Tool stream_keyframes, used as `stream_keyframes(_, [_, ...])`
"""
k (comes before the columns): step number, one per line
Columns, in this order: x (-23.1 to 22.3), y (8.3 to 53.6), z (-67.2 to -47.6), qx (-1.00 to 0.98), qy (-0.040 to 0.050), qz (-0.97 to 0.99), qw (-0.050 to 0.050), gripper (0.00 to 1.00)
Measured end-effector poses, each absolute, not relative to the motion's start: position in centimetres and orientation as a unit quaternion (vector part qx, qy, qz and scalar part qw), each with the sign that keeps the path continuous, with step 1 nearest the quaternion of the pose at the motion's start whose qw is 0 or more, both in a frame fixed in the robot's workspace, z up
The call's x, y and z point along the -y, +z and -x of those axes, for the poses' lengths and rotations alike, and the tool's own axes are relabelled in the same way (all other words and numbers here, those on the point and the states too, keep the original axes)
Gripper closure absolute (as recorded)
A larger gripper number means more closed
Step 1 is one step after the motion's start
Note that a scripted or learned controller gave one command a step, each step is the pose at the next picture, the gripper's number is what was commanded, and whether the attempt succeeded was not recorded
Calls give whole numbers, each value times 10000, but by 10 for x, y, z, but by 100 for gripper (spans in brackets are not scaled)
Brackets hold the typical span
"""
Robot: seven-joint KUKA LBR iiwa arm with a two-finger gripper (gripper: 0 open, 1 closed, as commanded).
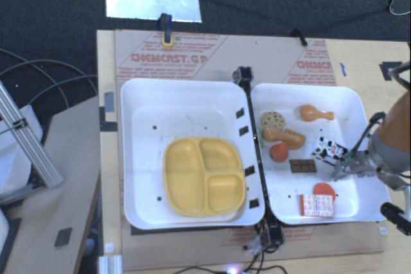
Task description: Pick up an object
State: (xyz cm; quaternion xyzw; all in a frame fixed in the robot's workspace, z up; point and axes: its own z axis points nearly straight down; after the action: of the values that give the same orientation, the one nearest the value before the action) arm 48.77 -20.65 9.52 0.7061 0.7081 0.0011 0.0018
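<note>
Arm point(393, 138) cut off at right edge — jaws too blurred to read.

Grey arm point(393, 154) with orange band, thin dark cable, slim metal gripper point(338, 171) fingers

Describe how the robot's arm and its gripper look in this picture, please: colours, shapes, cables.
The arm comes in at the right edge as a rounded body, orange-brown above and grey below. A thin dark cable runs along its left side. The gripper is small, of grey metal, with thin dark fingers, above the right bin. It is too blurred to show any markings.
</note>
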Motion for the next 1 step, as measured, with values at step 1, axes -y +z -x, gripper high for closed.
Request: stream_keyframes(1, [207, 106, -489, -7090, 19, -7052, 31, 100])
